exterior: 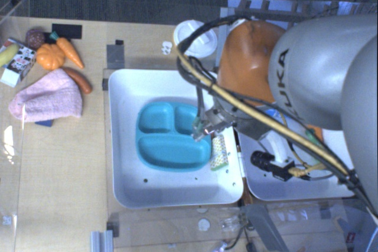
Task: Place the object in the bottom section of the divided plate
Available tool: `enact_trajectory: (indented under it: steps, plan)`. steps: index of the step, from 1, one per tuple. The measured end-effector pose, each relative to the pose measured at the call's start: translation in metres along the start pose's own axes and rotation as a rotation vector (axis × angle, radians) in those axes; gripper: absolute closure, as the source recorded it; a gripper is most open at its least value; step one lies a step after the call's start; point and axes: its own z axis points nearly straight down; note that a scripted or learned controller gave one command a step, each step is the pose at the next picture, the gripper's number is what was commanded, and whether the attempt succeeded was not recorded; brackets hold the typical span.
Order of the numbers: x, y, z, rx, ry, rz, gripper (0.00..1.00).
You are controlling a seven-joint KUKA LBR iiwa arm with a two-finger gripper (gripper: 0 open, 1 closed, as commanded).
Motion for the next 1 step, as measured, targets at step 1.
enact_trajectory:
  steps: [1]
  plan:
    - [-0.0001,0.0000,0.0000,0.000,0.000,0.000,0.00]
